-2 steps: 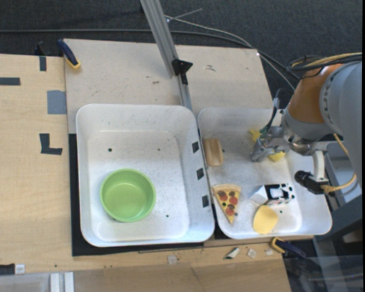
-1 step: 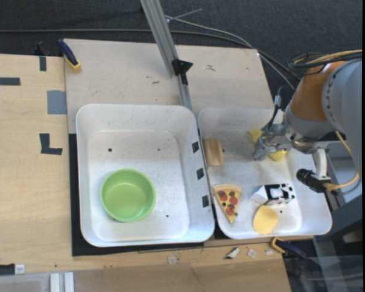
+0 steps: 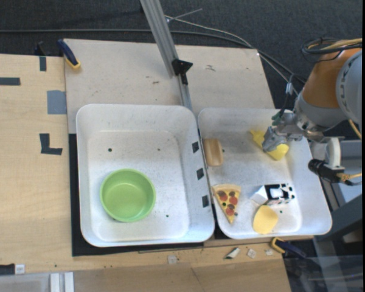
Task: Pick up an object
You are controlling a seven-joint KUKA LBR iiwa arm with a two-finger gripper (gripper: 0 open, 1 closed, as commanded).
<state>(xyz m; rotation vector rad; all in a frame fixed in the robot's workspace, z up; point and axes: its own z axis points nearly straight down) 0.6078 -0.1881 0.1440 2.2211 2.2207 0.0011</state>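
My gripper [image 3: 272,141] is down in the right bin [image 3: 231,123], at its far right side. It sits directly over a yellow object [image 3: 278,151], whose parts stick out on either side of the fingers, at the left [image 3: 257,137] and below. Lower in the same bin lie a pizza slice [image 3: 227,201], a round yellow piece [image 3: 265,220] and a black-and-white object [image 3: 276,193]. A tan wooden block [image 3: 213,152] lies near the bin's left wall. The left bin [image 3: 109,123] holds a green bowl [image 3: 128,194].
A grey metal pole [image 3: 164,35] slants across the back of the bench to a black clamp between the bins. Cables run along the far right. Small clips lie on the bench in front of the right bin [image 3: 281,246].
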